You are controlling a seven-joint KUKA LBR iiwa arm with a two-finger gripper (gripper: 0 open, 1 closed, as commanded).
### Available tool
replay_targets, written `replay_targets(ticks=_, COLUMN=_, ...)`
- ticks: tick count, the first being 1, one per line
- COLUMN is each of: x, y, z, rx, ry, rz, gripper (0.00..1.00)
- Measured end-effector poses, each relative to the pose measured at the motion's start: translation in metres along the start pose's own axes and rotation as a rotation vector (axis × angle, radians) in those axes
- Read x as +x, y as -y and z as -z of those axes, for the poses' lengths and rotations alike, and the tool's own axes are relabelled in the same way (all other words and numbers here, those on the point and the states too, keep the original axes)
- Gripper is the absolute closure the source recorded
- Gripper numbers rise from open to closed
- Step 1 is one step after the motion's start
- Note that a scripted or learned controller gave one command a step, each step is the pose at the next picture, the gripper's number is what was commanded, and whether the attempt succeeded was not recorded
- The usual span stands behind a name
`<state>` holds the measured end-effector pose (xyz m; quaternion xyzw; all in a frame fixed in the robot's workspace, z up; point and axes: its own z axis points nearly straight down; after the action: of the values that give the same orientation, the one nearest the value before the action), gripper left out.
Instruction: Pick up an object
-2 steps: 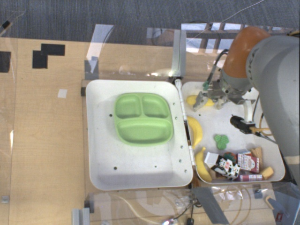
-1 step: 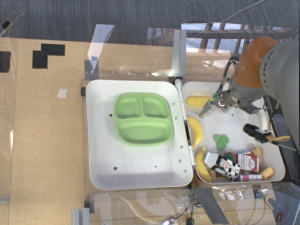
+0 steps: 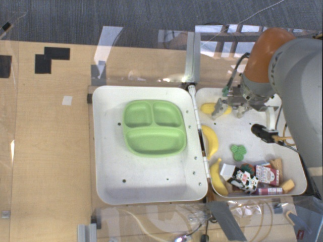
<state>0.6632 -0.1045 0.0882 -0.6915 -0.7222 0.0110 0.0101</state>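
Claw point(image 3: 228, 110) hangs at the right bin's point(image 3: 295, 185) far left with fingers apart, above one of three bananas point(image 3: 212, 140).

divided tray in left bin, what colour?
Light green, clearest in the camera view: the divided tray.
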Motion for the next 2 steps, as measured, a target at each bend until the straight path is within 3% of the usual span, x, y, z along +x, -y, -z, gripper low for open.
replay_targets(ticks=1, x=-0.034, y=0.073, z=0.0, rx=-0.042, ry=0.003, rz=0.017, gripper=0.0)
replay_targets(ticks=2, x=-0.022, y=0.152, z=-0.001, rx=-0.045, ry=0.003, rz=0.087, gripper=0.0)
